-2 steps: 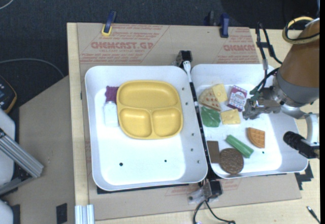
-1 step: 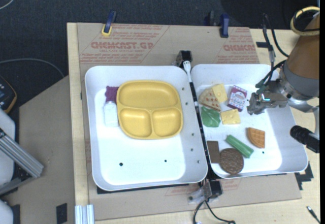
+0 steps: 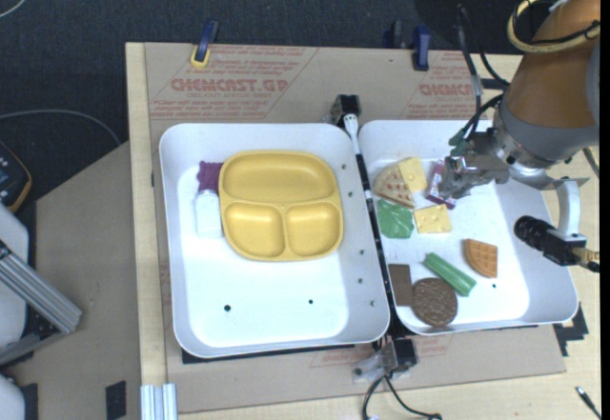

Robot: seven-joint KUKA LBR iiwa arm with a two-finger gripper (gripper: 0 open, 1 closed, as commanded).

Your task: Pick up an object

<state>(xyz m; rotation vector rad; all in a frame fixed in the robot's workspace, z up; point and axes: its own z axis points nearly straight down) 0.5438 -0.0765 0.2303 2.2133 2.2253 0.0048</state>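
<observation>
My gripper (image 3: 456,178) hangs low over the upper middle of the right bin (image 3: 525,287). A small purple piece (image 3: 439,192) peeks out right beneath it; whether they touch cannot be told. Just left of the gripper lie a yellow cheese wedge (image 3: 412,171) and a tan pizza slice (image 3: 390,187). Below it are a square of holed cheese (image 3: 433,219) and a green leaf (image 3: 394,220). Further toward the front are an orange waffle piece (image 3: 481,257), a green stick (image 3: 450,273), a round brown cookie (image 3: 434,301) and a dark chocolate bar (image 3: 400,284).
The left bin (image 3: 267,306) holds a yellow divided plate (image 3: 281,203), with a purple item (image 3: 208,174) and a white bottle (image 3: 206,213) at its left side. A black ridge (image 3: 367,218) separates the bins. A black part of the arm (image 3: 543,237) overhangs the right bin's right edge.
</observation>
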